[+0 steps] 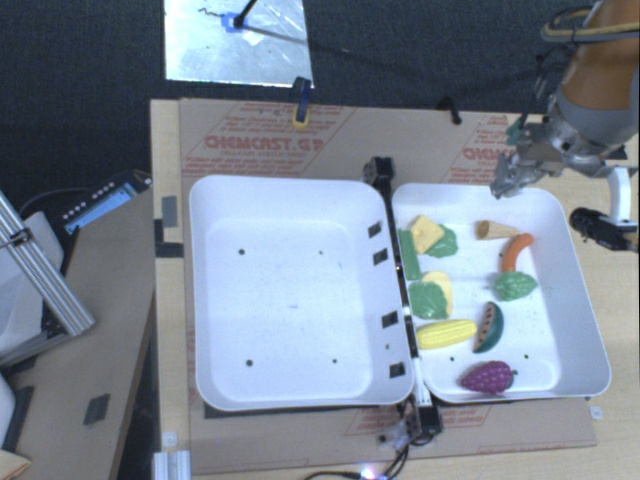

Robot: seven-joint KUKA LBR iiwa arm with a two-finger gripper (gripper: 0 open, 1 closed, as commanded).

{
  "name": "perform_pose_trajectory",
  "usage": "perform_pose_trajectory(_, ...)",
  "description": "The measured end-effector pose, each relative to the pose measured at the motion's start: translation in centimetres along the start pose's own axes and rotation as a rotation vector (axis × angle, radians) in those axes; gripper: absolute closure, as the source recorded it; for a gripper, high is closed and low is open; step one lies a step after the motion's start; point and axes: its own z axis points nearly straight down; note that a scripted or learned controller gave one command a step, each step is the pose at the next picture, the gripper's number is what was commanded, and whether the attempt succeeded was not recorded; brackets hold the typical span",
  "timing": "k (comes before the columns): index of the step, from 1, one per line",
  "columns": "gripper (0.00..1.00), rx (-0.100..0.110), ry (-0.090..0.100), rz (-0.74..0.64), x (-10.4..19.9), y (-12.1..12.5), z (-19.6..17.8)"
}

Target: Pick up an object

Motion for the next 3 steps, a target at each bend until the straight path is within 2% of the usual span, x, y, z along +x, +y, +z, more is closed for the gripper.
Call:
perform_pose_trajectory(1,1.00,-0.018,-0.002,-0.004,4.7,1.7,-19.2)
perform_pose_trajectory(2,1.00,-0.001,-0.001,0.000,8.1,3.4,-21.5)
perform_pose_trajectory(3,1.00,-0.004,0.000,-0.002,12.0,3.4,-28.0)
